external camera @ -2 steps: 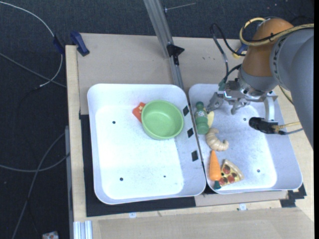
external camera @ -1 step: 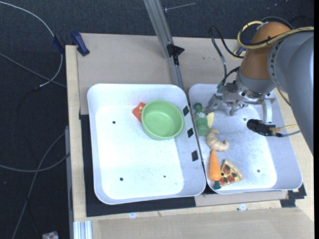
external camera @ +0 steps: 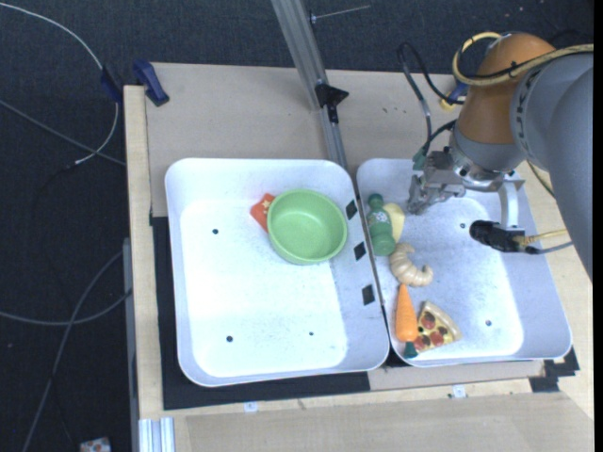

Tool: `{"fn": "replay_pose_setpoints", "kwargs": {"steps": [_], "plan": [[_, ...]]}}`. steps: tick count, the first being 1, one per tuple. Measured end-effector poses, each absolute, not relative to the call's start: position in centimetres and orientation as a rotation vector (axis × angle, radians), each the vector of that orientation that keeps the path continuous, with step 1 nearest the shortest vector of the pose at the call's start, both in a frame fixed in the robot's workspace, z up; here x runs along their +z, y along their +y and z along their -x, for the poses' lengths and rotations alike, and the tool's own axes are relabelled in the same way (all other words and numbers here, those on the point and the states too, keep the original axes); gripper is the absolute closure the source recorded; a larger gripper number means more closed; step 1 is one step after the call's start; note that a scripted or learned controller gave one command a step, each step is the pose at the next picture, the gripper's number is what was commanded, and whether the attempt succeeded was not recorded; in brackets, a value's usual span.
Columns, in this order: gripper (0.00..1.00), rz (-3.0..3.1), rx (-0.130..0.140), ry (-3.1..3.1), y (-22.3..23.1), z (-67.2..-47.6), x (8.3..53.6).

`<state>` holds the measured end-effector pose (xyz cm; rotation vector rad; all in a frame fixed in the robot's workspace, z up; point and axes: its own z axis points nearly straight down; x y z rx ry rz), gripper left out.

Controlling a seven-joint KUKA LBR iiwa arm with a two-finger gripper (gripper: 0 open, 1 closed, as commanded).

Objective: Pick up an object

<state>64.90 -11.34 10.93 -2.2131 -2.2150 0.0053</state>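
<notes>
My gripper (external camera: 421, 199) hangs over the upper part of the right bin (external camera: 490, 290), just right of a green bottle (external camera: 380, 226) and a pale yellow piece (external camera: 397, 218) by the bin's left wall. Nothing shows between its fingers. Below these lie a tan croissant (external camera: 412, 266), an orange carrot (external camera: 404, 313) and a pizza slice (external camera: 435, 327). In the left bin (external camera: 245, 318) a green bowl (external camera: 305, 225) sits near the top, with a red-orange object (external camera: 261, 209) tucked at its left edge.
A slanted metal pole (external camera: 303, 45) runs down from the top to the gap between the bins. Black tabs (external camera: 364, 271) line the divide. The right half of the right bin is bare white floor.
</notes>
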Motion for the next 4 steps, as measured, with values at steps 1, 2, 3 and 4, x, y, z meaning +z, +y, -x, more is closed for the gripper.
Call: {"fn": "replay_pose_setpoints", "kwargs": {"steps": [1,2,3,4], "plan": [[1.0,2.228,-0.01,-2.224,-11.5,-64.5,15.8],[1.0,2.223,-0.008,-2.225,-11.4,-64.7,21.1],[1.0,2.217,-0.01,-2.23,-6.0,-64.7,22.8],[1.0,2.207,0.004,-2.221,-1.1,-63.6,23.2]]}}
